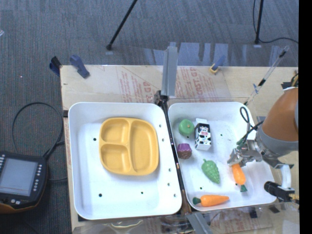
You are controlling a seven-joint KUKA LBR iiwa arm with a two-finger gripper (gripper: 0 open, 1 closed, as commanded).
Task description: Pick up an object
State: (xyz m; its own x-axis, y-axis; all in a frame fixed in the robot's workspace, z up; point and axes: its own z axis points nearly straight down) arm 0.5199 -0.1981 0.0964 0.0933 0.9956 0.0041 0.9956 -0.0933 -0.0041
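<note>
The gripper [237, 162], its opening impossible to judge, sits directly over the top of a carrot [238, 175] in the right bin [222, 110], near a second carrot [214, 200] and grapes [210, 171].

Robotics lab: tripod legs [125, 18], teach pendant [19, 182].
</note>
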